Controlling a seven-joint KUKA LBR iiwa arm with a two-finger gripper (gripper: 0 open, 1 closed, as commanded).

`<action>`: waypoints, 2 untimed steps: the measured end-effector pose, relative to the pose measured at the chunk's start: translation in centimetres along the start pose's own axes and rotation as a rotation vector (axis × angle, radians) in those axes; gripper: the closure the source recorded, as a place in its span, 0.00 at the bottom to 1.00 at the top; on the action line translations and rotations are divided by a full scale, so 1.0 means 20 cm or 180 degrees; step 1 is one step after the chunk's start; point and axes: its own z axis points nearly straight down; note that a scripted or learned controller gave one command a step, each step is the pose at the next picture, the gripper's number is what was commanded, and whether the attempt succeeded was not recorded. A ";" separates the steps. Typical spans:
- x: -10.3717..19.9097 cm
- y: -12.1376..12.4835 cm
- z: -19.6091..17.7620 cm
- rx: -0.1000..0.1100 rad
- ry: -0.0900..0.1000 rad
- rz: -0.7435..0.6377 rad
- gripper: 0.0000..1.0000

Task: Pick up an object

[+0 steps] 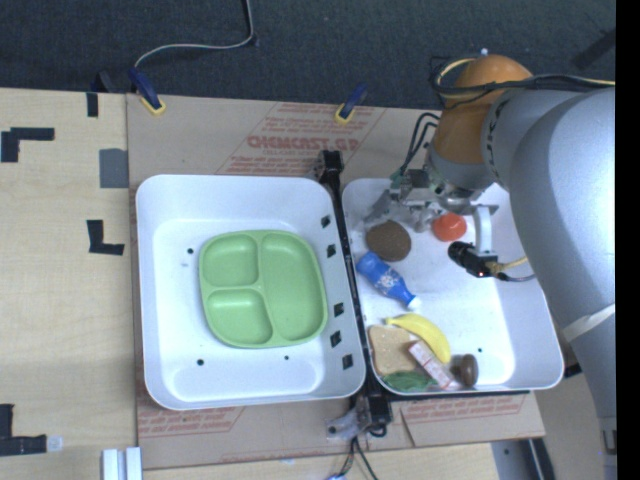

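Claw (405, 206) position: over the far end of the right bin (520, 313), at the end of the grey arm that enters from the right. Whether the claw is spread or pressed together cannot be told from this angle. Its lower edge sits just beside the top of a brown round lump (388, 240); contact between the two cannot be confirmed.

Left bin (160, 268): holds one pale green plate (264, 287) with three compartments, lying flat near the middle of the floor.

Right bin, contents from left to right:
- The brown round lump, near the dividing wall at the far end.
- A blue bottle (385, 279) on its side, just beyond the lump toward the near end, cap pointing to the near right.
- A slice of bread (390, 346) at the near left corner, with a green leaf (405, 378) at its near edge.
- A yellow banana (420, 335), lying across the bread's right side.
- A pink bar (432, 368), beside the banana.
- A red ball (449, 227), to the right of the claw.
- A small brown piece (464, 369), at the near end.

All pickable items lie on the bin floors.
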 end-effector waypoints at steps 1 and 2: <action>-0.02 -0.05 0.00 -0.0003 -0.0002 0.0000 0.00; -0.03 0.00 0.00 0.0001 0.0005 -0.0003 0.00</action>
